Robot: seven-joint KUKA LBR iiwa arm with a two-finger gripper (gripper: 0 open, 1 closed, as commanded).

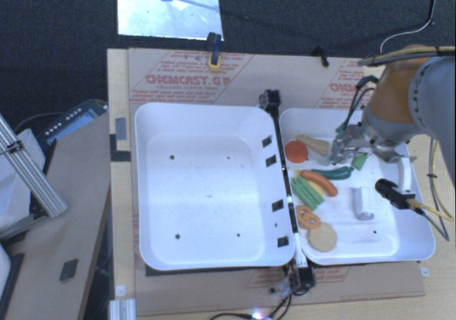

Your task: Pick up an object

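The arm [417, 94] is reaching in from the right, and the gripper [344, 149] is hanging low over the right bin [410, 236], just above a dark green pepper [332, 172]. Whether anything is sitting between its tips, I cannot tell. The toy food is crowding the bin's left side: a red tomato [296, 151], a tan piece [314, 145], a red sausage [319, 182], green beans [307, 192], a pretzel [308, 217] and a round biscuit [322, 237]. A grey cylinder [361, 202] is lying apart. The left bin [206, 190] is sitting alongside.
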